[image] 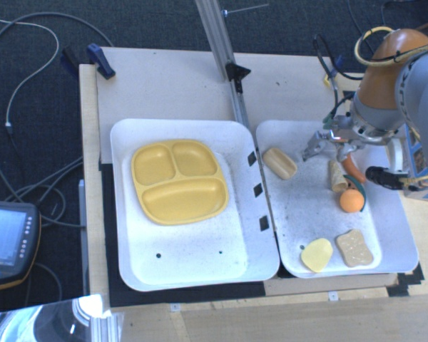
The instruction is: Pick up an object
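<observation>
The right bin [299,212] holds several toy foods. A tan bread roll [279,163] lies near its left wall. A tan cylinder [336,177] and an orange carrot [352,168] lie side by side at the upper right, with an orange ball [352,201] just below them. A pale yellow piece [317,255] and a tan cracker [354,248] rest near the front wall. My gripper [316,148] hangs over the bin's upper part, between the bread roll and the cylinder, a little above and to the right of the roll. Nothing is visibly held in it.
The left bin [192,262] carries a yellow divided plate [180,181]. A metal pole [217,34] slants down to the divide between the bins. The arm [389,84] reaches in from the right. Cables and a screen [7,241] lie off the bench at left.
</observation>
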`<action>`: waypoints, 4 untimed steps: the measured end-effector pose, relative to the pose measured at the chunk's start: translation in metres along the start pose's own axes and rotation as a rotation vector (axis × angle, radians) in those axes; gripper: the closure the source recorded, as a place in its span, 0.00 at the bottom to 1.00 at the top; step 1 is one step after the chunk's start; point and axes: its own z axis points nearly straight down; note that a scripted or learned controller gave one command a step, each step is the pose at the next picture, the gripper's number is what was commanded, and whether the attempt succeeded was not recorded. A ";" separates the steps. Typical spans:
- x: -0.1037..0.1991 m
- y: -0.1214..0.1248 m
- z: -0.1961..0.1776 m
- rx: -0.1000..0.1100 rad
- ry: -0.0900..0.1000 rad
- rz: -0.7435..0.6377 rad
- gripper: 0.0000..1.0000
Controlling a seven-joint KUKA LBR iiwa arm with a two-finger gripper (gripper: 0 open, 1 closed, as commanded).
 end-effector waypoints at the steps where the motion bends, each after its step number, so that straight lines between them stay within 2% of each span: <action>1: 0.000 0.003 -0.016 -0.009 -0.002 -0.001 1.00; 2: -0.005 -0.002 -0.064 -0.014 -0.004 0.002 1.00; 4: -0.011 0.002 -0.184 -0.017 -0.005 0.000 1.00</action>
